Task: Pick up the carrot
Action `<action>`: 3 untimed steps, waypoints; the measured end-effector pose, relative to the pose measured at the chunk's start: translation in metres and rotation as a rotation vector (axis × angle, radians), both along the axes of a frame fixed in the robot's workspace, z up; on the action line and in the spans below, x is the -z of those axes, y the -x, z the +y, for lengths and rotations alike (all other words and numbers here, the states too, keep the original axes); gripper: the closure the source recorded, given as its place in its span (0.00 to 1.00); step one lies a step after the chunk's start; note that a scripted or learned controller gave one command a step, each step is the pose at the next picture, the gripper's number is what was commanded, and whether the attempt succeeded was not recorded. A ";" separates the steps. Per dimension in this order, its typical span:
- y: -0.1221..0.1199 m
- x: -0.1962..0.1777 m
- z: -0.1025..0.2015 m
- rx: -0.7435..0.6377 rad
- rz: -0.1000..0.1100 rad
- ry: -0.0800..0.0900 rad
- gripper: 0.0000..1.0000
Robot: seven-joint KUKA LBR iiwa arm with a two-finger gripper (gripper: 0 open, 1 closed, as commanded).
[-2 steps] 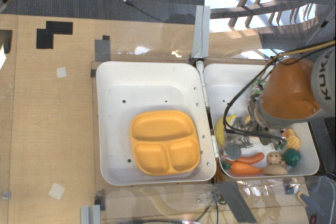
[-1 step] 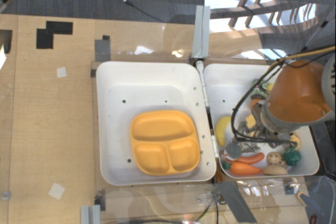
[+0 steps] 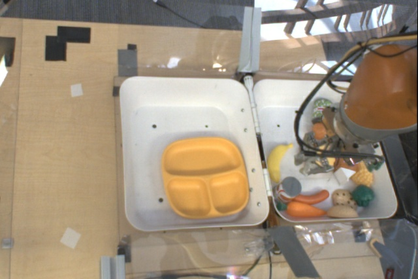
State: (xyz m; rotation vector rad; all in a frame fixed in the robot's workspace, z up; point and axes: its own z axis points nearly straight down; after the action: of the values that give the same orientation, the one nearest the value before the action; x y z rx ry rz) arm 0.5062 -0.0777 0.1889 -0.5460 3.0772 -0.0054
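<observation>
Reaching over the right bin [image 3: 392,206], the gripper [image 3: 336,160] hangs above a clutter of toy food; whether it is open or closed cannot be told from this slanted view. The carrot [image 3: 304,210] lies at the near edge, beside a red sausage [image 3: 312,196] and a banana [image 3: 279,160]. The yellow plate [image 3: 205,176] sits in the left bin [image 3: 140,140]. A good grab, I judge, means shifting nearer and straddling the carrot's middle. No readable writing.
</observation>
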 end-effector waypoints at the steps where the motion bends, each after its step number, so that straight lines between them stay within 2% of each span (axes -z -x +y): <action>1: -0.027 -0.080 -0.018 -0.236 0.003 0.004 1.00; 2: -0.047 -0.106 -0.045 -0.366 0.005 0.005 1.00; 3: -0.059 -0.080 -0.061 -0.413 0.008 0.003 1.00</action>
State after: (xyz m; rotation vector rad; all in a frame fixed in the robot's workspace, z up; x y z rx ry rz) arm 0.5655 -0.1385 0.2690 -1.1677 2.9079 -0.0031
